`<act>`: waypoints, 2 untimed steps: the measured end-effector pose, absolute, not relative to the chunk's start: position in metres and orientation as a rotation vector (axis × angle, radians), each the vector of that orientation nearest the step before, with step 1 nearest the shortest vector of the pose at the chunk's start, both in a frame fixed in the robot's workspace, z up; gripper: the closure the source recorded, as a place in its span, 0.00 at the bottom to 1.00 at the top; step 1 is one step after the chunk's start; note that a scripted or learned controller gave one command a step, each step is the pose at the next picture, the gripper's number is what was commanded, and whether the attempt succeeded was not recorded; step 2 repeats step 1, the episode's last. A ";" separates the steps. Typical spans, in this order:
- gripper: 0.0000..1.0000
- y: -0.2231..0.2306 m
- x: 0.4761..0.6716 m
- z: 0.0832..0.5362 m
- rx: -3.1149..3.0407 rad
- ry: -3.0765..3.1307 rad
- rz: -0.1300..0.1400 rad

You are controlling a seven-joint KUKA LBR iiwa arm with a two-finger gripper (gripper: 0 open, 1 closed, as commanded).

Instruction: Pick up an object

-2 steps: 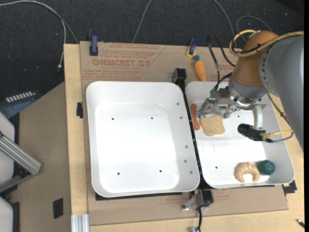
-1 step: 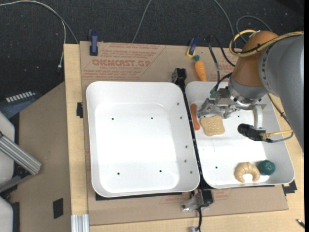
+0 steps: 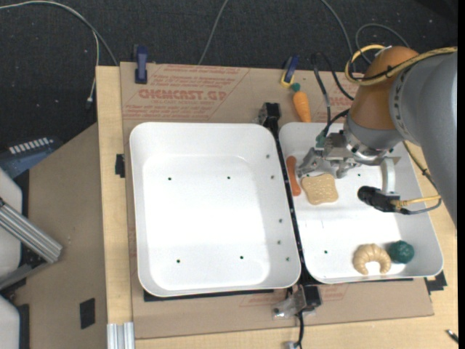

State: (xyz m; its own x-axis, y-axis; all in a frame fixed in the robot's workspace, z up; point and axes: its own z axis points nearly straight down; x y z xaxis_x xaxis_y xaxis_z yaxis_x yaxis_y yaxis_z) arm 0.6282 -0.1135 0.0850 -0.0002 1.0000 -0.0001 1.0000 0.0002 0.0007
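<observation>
My gripper [image 3: 325, 164] hangs low over the right bin [image 3: 418, 217], at its far left part, with my grey arm and its orange band rising behind it to the right. I cannot tell how far the gripper is parted, and nothing is visibly caught in it.

Just below the gripper lies a tan square cracker [image 3: 320, 190], touching or nearly touching its tip; I cannot tell which. Just left of the gripper, a red-orange sausage-like piece [image 3: 293, 176] lies along the bin's left wall. Above the gripper, outside the bin on the desk [image 3: 185, 89], sits a toy carrot [image 3: 301, 105]. Well below and to the right, near the bin's near edge, a croissant [image 3: 372, 258] rests beside a dark green ball [image 3: 400, 251]. The left bin [image 3: 211, 208] lies well to the gripper's left.
</observation>
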 end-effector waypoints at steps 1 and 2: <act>0.00 -0.113 0.628 0.085 2.221 2.221 0.001; 0.00 -0.113 0.628 0.085 2.221 2.221 0.001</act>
